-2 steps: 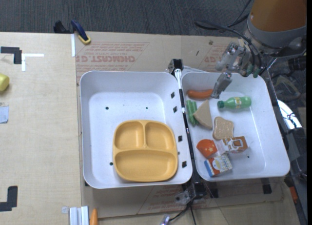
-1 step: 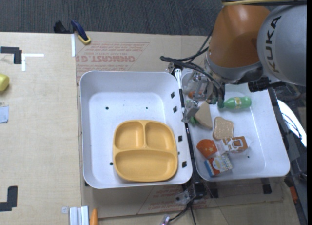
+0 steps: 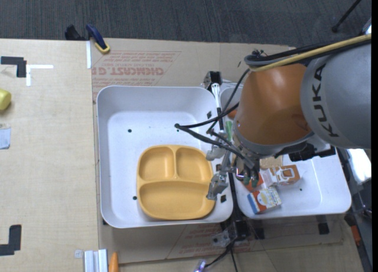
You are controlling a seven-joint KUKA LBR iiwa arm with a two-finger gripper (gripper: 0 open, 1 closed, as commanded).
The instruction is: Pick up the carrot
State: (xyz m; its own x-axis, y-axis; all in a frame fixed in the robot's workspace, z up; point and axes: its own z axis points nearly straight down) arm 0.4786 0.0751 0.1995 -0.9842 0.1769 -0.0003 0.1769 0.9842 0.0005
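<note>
My gripper (image 3: 217,183) hangs low over the wall between the two bins, at the right rim of the yellow plate (image 3: 174,182). The big grey arm with its orange band (image 3: 271,108) covers most of the right bin (image 3: 331,197). Just under the wrist a small orange-red piece with green beside it (image 3: 250,180) peeks out; it may be the carrot, but most of it is hidden. Nothing shows plainly in the gripper.
The yellow divided plate lies in the front of the left bin (image 3: 118,123). In the right bin lie a white-and-orange packet (image 3: 284,174) and a blue-red-white packet (image 3: 266,199). Black cables loop beside the wrist. A yellow object (image 3: 3,100) sits on the bench at far left.
</note>
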